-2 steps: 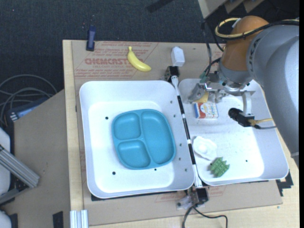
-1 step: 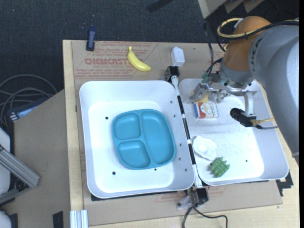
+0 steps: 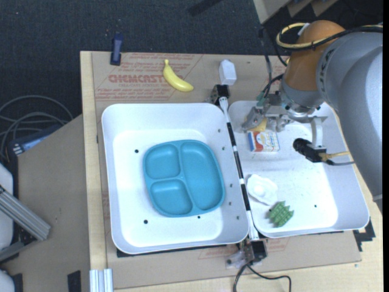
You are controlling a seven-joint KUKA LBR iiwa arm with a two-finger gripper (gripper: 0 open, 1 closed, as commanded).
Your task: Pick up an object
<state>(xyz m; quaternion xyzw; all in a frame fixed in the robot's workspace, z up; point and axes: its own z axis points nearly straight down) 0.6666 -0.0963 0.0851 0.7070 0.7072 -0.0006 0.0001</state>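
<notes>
— Pincer point(image 3: 265, 117) grip?
— I cannot tell; it hangs over a small carton point(image 3: 263, 142) in the right bin point(image 3: 340, 215).
— Surroundings?
— Wooden desk point(image 3: 146, 78), dark carpet; my arm point(image 3: 346, 72) enters from the right.

Bench board point(image 3: 143, 78), upper left of frame: red printed lettering beside the banana point(image 3: 176, 78), partly covered; reads roughly "CHEMCAST", smaller lines above and below too small to read. Small carton point(image 3: 262, 142) in right bin, upper centre-right: red and blue print, illegible.
</notes>
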